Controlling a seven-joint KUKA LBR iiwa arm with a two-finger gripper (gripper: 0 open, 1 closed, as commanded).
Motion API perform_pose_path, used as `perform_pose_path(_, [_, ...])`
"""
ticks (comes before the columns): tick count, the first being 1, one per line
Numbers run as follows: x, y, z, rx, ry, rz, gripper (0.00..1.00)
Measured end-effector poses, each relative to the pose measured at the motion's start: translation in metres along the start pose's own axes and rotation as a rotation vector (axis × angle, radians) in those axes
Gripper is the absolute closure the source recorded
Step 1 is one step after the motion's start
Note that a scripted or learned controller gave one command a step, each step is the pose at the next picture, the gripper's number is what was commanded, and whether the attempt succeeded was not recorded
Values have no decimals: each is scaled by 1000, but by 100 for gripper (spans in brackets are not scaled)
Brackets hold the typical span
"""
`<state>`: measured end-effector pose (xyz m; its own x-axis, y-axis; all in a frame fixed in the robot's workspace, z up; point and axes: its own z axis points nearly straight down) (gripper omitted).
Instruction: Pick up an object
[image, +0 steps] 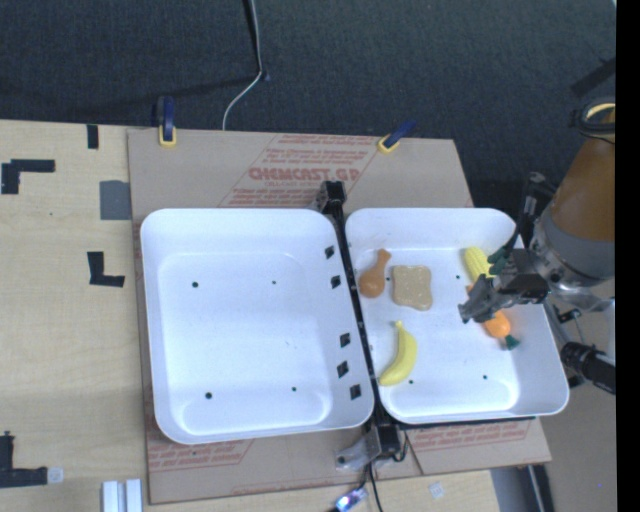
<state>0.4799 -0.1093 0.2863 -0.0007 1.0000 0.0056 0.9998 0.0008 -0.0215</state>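
Right now my gripper (484, 297) hangs low over the right bin (440, 398), just left of a small orange piece (497, 325); the finger state I cannot tell. Left of it lie a toast slice (411, 287), a drumstick (374, 274) and, nearer, a banana (399, 356)

Grey arm with orange band (590, 190) enters from right, wrist bent down; dark two-finger tool (482, 300) held low.

cardboard sheet (300, 170) | red print "CHEMCAST GP" | smaller lines unreadable
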Motion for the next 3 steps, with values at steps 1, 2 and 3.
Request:
perform_pose_path(1, [92, 4, 32, -15, -3, -9, 100])
perform_pose_path(2, [98, 3, -105, -34, -5, -4, 100])
perform_pose_path(3, [160, 2, -74, -18, -6, -4, 100])
